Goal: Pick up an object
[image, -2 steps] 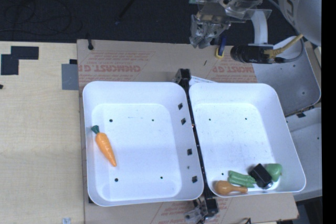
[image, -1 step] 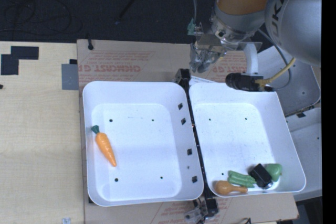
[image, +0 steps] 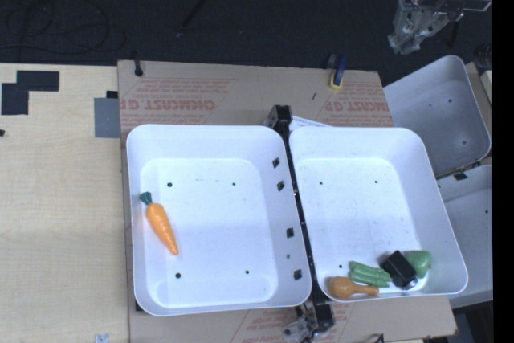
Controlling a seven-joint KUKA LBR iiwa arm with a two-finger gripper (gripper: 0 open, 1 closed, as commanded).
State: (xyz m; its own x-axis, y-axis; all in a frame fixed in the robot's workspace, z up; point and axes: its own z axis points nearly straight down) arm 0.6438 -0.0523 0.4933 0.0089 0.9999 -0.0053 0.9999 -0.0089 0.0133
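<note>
Carrot [image: 161, 227] in left bin [image: 201, 142], jaws [image: 411, 38] blurred, far above

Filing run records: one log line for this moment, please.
gripper raised past right bin | carrot in left bin | nothing lifted

Two shallow white plastic bins: the left bin [image: 136, 173] holds one orange toy carrot [image: 162, 228]. The right bin [image: 438, 197] holds four things (clustered at its near edge): one tan pear-shaped toy [image: 350, 287], one green pod-shaped toy [image: 369, 275], one black block [image: 398, 268], one green rounded toy [image: 419, 259].
</note>
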